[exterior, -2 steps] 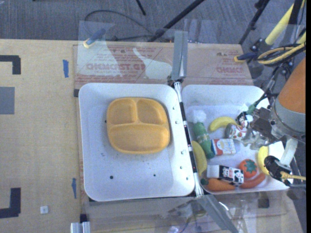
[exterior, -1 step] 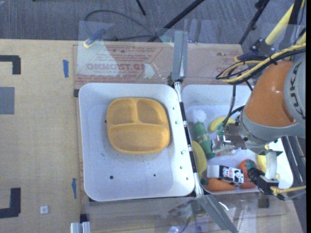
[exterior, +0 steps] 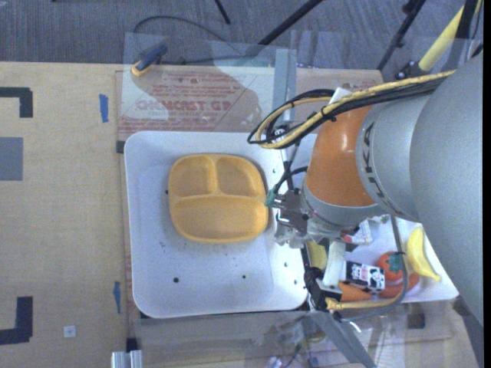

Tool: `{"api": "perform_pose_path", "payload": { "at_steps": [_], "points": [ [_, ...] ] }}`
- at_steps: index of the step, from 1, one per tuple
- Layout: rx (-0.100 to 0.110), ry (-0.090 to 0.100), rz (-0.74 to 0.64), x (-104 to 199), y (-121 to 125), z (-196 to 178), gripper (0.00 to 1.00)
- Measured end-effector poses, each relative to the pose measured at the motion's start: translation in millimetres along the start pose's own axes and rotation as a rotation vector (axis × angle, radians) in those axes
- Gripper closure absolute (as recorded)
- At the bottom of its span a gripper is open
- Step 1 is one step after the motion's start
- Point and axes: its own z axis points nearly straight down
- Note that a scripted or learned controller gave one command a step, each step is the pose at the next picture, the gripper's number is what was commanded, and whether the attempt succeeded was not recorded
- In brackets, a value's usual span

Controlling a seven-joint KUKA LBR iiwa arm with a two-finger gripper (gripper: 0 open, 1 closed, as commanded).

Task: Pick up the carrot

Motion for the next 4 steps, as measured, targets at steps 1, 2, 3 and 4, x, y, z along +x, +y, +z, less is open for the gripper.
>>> {"api": "perform_pose_path", "payload": {
  "at_steps": [1, 2, 3, 4],
  "points": [
    [0.001, -0.001, 0.198, 61.1, -11.9, -41.3, 1.0],
    [0.001, -0.001, 0.304, 85.0, -10.3, -90.8, 1.0],
    [0.005, -0.001, 0.018, 18.9, 31.4, -31.6, 1.0],
    [0.001, -0.001, 0.411, 8.9, 83.5, -0.3, 1.0]
  ]
}}
